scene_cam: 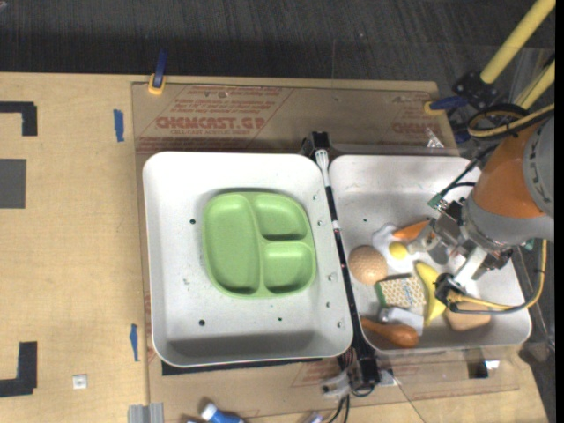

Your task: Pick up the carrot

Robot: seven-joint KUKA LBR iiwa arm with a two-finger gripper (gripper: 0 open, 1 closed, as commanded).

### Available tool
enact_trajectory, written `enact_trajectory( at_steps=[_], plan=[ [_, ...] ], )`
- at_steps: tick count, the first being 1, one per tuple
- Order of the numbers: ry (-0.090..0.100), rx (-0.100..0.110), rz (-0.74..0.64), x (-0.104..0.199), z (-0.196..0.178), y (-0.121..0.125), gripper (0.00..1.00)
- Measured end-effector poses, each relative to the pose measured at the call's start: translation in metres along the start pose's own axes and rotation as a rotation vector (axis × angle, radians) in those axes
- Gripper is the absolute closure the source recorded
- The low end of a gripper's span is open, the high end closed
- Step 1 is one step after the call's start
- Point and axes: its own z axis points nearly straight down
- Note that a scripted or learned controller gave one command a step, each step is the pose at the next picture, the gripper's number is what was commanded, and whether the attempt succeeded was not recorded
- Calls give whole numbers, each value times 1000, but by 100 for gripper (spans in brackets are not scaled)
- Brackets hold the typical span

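The carrot (410,232) is a small orange piece lying in the right bin (370,183), near its middle. Its right end runs under my gripper (440,245), which hangs low over the pile of toy food right beside it. The arm's orange band (509,179) is above the bin's right side. I cannot make out whether anything sits between the gripper's tips.
Around the carrot lie a brown egg-like ball (368,264), a yellow banana (430,287), a small printed box (401,293), a reddish sausage (390,332) and a tan bread piece (468,319). The left bin (167,236) holds a green divided plate (259,242).
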Motion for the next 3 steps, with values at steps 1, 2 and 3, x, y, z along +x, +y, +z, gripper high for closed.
enact_trajectory(
  at_steps=[1,2,3],
  plan=[
    [10,-8,310,79,1,-6,0],
    [8,-3,476,48,2,25,0],
    [7,-5,469,49,-10,25,100]
  ],
)
